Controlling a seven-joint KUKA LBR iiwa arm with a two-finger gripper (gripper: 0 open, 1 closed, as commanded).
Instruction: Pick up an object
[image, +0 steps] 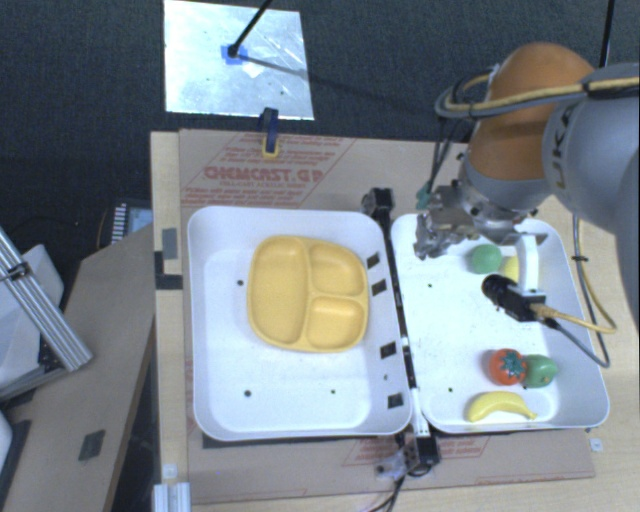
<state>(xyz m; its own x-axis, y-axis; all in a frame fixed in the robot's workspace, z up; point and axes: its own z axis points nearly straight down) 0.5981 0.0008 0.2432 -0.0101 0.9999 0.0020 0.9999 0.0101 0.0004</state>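
My gripper (432, 243) hangs over the far left part of the right bin (440, 330), close to its back rim. A green ball (485, 258) lies just to its right, partly hidden by the wrist. Near the bin's front right corner sit a red-orange toy (506, 366) and a green toy (540, 371) touching each other. A yellow banana (500, 406) lies in front of them by the front rim. Nothing shows between the gripper's tips.
The left bin (215, 330) holds a yellow divided plate (305, 293) near its middle. A black divider (393, 300) runs between the two bins. The arm covers the right bin's back right corner.
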